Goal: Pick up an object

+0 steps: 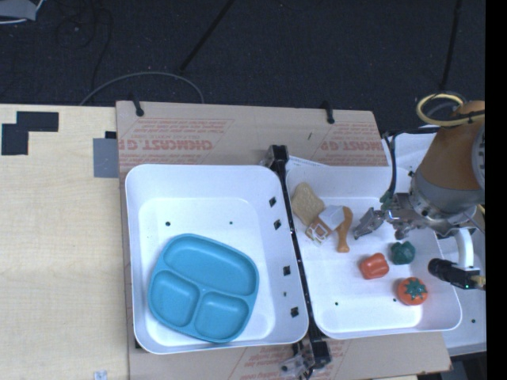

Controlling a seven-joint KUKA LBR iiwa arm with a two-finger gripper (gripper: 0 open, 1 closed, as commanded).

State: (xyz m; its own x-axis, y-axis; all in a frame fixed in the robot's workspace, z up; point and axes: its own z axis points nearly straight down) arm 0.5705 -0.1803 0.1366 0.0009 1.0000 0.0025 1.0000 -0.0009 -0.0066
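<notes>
My pincer (382, 222) hangs low over the right shallow white plastic bin (348, 323), its grey metal fingers reaching leftward from my orange-banded wrist at the right edge, where most of my arm is cut off. How the pincer stands, wide or narrow, I cannot tell: the parts blur into one dark grey cluster, and nothing visibly sits between them. Just left of the tips lies a slim tan curved toy piece (344, 229), near but seemingly apart from me. Beside that rest a small white-and-brown lattice block (319, 230) and a beige bread-like slab (306, 201), the two touching or nearly so. Below my pincer sit a small dark green round toy (402, 252), an orange-red pepper-shaped toy (374, 266), and a red tomato-shaped toy with a green top (411, 290), each apart from the others. The green one lies close under my wrist housing, partly in shadow, so its shape is hard to read. In the left white bin (142, 204) a light blue three-compartment plastic plate (204, 288) lies flat. Both bins rest on a brown cardboard sheet (238, 133) on the pale wooden table (55, 252).
</notes>
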